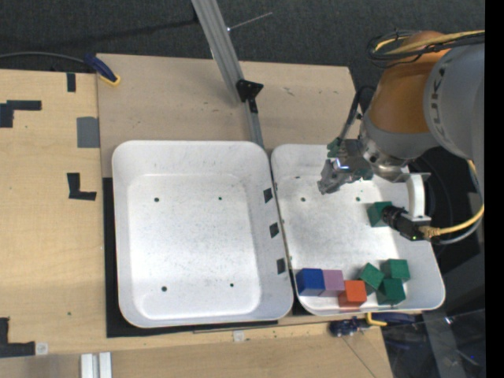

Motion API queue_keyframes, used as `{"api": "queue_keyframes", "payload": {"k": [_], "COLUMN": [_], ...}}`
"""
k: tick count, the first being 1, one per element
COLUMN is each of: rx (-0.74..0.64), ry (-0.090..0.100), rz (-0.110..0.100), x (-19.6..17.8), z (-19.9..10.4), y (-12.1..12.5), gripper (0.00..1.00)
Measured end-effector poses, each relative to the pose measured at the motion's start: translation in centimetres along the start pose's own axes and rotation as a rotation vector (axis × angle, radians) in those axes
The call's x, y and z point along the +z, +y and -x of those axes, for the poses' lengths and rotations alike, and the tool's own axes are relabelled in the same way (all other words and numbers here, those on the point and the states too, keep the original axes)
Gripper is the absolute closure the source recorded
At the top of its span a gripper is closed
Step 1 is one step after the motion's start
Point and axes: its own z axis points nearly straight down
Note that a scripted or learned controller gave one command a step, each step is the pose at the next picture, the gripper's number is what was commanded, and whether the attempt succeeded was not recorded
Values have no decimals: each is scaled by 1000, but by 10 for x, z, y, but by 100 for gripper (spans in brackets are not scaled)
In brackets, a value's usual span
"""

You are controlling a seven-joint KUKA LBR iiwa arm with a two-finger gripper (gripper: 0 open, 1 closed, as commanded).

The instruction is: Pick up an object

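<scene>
End effector over right bin, grip unclear; green block lies skewed

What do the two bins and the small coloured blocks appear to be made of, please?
The bins look like glossy moulded white plastic, with rounded rims and soft glare. The blocks look like matte painted wood or foam, with flat colours and no shine; which one is unclear.

grey iiwa arm, orange band above wrist, yellow and black cables looped over it, white bracket at side, dark metallic end effector with teal bits.
</scene>
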Motion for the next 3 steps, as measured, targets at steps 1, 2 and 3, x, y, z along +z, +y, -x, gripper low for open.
{"api": "queue_keyframes", "payload": {"k": [1, 2, 3], "rx": [1, 1, 1], "ry": [0, 0, 0], "rz": [0, -1, 0], "x": [-10, -16, -22], "z": [-48, -94, -138], "y": [13, 26, 46], "gripper": [100, 100, 100]}}
